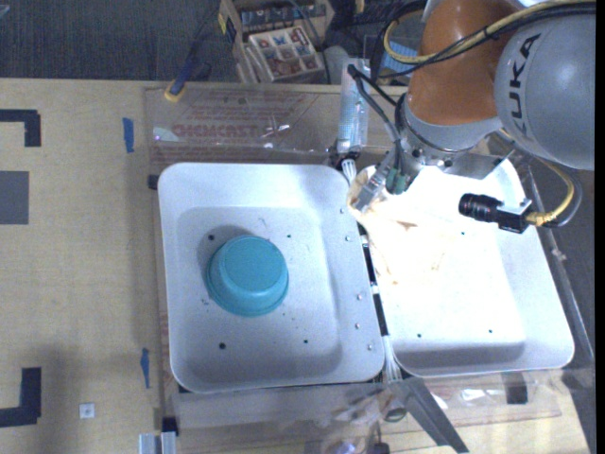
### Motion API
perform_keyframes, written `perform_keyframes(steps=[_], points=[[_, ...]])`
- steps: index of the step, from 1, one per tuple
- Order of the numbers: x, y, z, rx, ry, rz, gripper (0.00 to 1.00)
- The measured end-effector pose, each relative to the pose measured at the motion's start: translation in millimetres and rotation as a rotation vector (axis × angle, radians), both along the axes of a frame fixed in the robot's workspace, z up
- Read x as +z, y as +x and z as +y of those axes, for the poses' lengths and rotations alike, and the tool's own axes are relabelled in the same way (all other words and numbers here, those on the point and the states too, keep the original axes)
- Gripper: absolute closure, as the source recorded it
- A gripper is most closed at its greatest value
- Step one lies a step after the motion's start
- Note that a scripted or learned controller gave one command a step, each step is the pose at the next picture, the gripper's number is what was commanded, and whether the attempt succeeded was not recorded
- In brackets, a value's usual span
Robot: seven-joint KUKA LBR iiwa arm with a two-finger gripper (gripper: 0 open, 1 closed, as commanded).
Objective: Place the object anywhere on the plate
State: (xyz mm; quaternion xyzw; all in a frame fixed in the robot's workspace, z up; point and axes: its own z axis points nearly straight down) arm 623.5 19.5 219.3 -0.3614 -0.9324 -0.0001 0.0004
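White bins [189, 348]: plate [248, 274] left of pincer [376, 185].

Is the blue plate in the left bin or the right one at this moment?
In the left bin. The blue plate sits on its floor, inside its raised white rim.

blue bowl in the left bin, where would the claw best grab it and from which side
The blue bowl seems to sit upside down in the left bin, base up, with nothing touching it. Probably best to come straight down from above and pinch across the round body, since the rim lies against the bin floor.
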Motion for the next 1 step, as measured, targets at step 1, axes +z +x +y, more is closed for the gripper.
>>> perform_keyframes(steps=[1], points=[[-9.5,-17.4,44.5,0.394,0.001,-0.001,1.00]])
